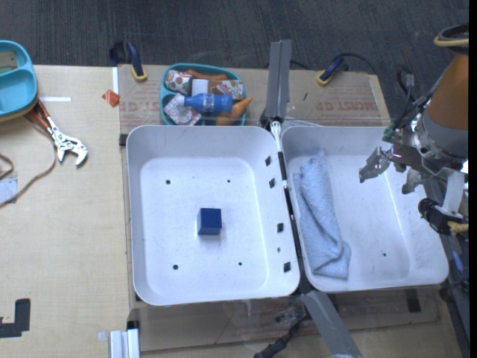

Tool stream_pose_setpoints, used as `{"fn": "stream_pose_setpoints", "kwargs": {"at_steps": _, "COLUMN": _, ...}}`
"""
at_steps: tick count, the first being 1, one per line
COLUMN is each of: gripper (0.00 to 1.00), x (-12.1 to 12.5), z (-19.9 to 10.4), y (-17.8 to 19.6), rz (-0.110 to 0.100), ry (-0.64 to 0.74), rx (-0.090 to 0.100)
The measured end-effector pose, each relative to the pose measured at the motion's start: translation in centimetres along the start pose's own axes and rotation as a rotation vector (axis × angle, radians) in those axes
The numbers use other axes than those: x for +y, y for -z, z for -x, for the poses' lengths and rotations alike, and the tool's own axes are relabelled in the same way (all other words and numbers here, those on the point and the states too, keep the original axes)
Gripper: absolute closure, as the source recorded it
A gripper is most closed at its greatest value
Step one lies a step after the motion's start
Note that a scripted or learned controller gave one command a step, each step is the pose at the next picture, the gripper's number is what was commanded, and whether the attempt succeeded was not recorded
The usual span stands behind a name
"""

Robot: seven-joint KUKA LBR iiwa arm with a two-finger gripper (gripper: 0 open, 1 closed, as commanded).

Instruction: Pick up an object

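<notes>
A small blue cube [210,221] sits near the middle of the left bin [149,200]. A pale blue cloth [320,215] lies crumpled along the left side of the right bin [402,267]. My gripper [387,179] hangs above the right bin's upper right part, to the right of the cloth and apart from it. Its two dark fingers [369,171] are spread open with nothing between them.
A teal tub [203,95] of mixed small items stands behind the left bin. A wrench [63,144] and a teal tray [15,77] lie on the bench at the far left. A grey bar [279,73] rises between the bins at the back.
</notes>
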State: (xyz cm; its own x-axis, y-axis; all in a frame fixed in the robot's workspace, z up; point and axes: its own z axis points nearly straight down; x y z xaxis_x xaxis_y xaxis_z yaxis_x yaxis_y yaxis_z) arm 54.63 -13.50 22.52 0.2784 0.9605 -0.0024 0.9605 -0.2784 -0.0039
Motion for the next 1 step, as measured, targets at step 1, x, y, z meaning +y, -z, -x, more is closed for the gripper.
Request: {"fn": "stream_pose_setpoints", "kwargs": {"at_steps": 1, "gripper": 0.00, "x": -4.52, "z": -5.48, "y": -3.64, "rz": -0.002, "ry": -0.026, "rx": 0.000}}
